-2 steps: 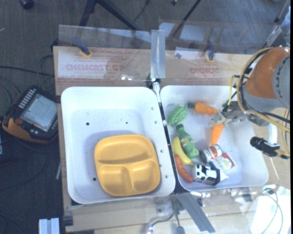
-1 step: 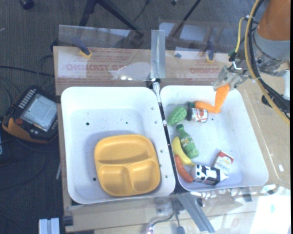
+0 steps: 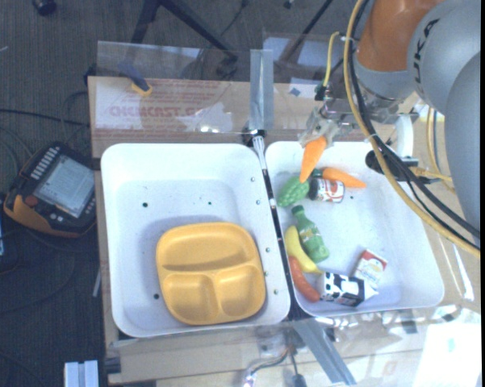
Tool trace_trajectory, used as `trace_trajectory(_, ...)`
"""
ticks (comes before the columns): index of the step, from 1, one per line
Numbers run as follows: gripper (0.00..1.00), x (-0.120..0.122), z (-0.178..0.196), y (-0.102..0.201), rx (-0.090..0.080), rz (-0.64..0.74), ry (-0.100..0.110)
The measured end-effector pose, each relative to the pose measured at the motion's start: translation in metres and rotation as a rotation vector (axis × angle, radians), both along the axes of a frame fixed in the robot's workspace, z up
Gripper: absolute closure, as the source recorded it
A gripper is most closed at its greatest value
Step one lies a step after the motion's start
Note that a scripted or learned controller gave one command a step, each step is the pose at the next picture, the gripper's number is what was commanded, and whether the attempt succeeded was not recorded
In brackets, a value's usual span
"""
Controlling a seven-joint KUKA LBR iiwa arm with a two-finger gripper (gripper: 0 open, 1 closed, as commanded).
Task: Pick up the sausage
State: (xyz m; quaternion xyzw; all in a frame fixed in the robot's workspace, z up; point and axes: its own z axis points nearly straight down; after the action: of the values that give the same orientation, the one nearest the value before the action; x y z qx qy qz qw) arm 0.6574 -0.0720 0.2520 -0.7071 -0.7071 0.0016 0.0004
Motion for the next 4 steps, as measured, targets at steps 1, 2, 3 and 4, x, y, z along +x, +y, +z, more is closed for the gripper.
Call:
trace_trajectory(1,1.0,-0.019,-0.054,0.14,0.001,0.209,0.0)
trace_trajectory(2,1.0,-0.1,-0.107,0.25,0.003,0.587,0.002)
trace_trajectory(3,1.0,-0.089,0.022,0.226,0.003,0.944,-0.001)
trace_trajectory(4,1.0,-0.042,0.012,0.306,0.003,1.056,-0.002)
